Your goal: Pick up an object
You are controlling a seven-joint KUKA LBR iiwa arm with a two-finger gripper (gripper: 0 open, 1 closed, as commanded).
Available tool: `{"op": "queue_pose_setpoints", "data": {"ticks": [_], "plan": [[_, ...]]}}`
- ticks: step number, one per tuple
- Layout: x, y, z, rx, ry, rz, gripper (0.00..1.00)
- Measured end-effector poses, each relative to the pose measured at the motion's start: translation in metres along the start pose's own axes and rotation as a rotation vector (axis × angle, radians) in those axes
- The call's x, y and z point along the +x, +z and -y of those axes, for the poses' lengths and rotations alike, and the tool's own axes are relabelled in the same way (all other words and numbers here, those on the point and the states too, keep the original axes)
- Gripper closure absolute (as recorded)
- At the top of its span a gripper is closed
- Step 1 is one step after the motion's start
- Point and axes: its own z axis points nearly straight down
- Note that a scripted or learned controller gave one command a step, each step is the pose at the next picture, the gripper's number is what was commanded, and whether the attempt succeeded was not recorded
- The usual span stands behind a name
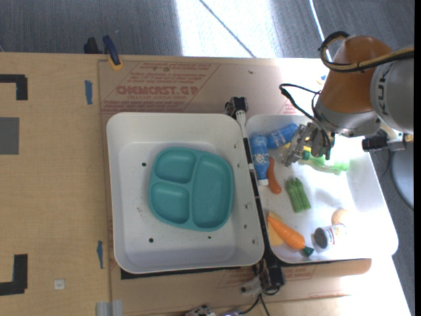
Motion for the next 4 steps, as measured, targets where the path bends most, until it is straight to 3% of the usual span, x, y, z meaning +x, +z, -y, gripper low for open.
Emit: {"op": "queue_pose_setpoints", "data": {"ticks": [1, 2, 3, 4], "plan": [[0.006, 0.004, 0.001, 0.007, -0.002, -0.028, 0.0], [0.002, -0.008, 0.0, 0.001, 0.0, -0.007, 1.0], [0.081, -0.087, -0.034, -0.006, -0.208, 0.009, 1.0], [0.142, -0.091, -0.048, -0.006, 0.024, 0.006, 1.0]]}}
